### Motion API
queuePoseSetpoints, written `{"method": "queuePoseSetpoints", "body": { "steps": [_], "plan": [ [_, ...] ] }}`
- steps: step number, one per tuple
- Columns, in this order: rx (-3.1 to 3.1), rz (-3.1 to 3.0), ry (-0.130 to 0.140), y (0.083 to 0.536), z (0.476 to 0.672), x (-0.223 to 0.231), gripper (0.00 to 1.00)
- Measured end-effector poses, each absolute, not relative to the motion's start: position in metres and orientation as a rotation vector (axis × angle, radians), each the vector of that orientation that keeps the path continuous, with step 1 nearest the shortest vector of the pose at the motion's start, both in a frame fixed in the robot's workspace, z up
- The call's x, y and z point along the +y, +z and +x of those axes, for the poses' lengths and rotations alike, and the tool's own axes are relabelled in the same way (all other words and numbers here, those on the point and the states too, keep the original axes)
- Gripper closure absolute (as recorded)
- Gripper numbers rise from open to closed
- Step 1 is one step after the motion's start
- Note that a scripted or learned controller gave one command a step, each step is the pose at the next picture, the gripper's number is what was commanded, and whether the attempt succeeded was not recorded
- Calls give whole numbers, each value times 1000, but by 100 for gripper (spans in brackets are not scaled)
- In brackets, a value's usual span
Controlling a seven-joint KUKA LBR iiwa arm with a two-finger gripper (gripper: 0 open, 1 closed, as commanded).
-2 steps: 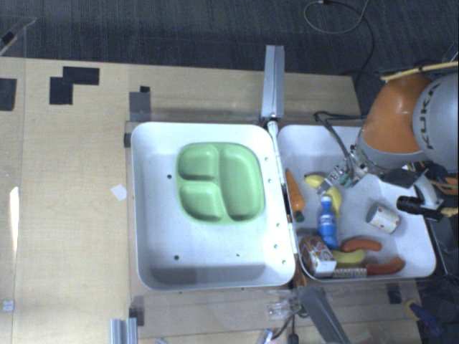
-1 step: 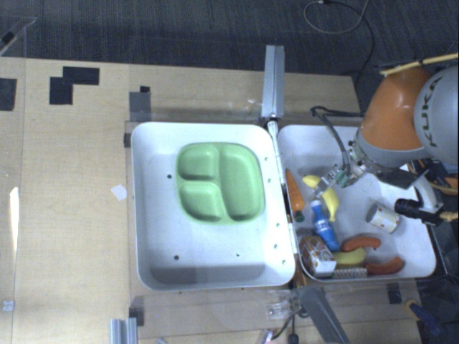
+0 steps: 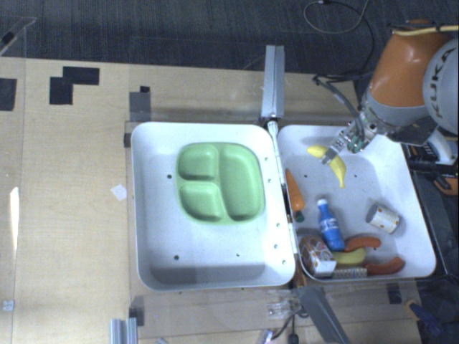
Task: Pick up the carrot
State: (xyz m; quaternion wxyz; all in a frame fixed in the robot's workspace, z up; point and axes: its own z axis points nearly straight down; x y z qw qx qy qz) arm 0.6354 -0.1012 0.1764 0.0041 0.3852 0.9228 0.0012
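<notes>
Camera view:
Carrot [image 3: 294, 193]: I see it along the right bin's [image 3: 416, 192] left wall, well apart from the gripper [image 3: 336, 153].
Fingers: slightly parted over the banana [image 3: 331, 162]; I can't see anything held.
Room: bare floor between carrot and banana.

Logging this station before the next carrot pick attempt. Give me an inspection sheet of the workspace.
Surface: two white bins; left bin, right bin.
Job's things: carrot lying along the right bin's left wall.
Clutter: green divided plate in left bin; banana, blue bottle, small can, sausages in right bin.
Grippers: gripper above the banana, apart from the carrot.
Cables: black cable on the floor.
Surroundings: dark carpet.
</notes>
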Motion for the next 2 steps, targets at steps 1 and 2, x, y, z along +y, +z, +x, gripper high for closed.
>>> {"method": "queuePoseSetpoints", "body": {
  "steps": [1, 2],
  "plan": [
    [2901, 1181, 6, 233, 651, -73, 100],
    [2896, 1171, 10, 246, 653, -71, 100]
  ]
}}
